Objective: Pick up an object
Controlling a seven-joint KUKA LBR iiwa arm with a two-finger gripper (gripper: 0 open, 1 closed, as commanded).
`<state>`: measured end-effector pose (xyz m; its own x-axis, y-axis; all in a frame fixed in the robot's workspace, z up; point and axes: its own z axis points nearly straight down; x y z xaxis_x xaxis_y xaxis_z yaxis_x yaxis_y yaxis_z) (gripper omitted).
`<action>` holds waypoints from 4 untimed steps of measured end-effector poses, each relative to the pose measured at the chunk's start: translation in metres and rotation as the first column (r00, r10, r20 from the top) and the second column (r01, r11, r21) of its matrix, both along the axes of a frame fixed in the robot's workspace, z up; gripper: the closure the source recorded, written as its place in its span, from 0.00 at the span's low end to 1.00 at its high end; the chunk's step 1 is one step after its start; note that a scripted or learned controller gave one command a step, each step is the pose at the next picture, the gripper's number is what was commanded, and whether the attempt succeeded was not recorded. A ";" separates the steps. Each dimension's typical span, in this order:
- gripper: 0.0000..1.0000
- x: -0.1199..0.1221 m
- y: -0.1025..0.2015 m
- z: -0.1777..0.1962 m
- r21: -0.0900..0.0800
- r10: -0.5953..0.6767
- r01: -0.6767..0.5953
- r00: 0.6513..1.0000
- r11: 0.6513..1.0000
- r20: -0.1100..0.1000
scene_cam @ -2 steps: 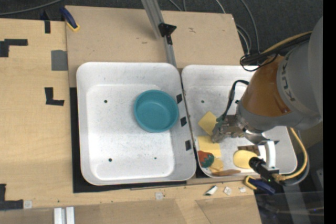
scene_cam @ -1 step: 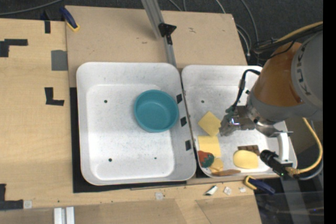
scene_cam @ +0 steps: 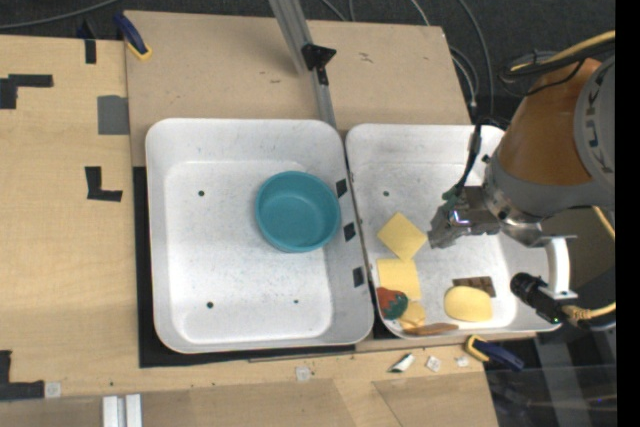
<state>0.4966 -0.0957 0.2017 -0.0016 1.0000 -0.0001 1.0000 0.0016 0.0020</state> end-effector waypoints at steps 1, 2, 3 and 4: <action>1.00 0.003 -0.006 0.060 -0.001 0.000 0.000 1.000 1.000 0.002; 1.00 0.025 0.038 0.059 0.001 0.005 -0.005 1.000 1.000 -0.003; 1.00 0.055 0.082 0.061 0.002 0.005 -0.005 1.000 1.000 -0.002; 1.00 0.082 0.131 0.051 0.001 0.005 -0.005 1.000 1.000 -0.003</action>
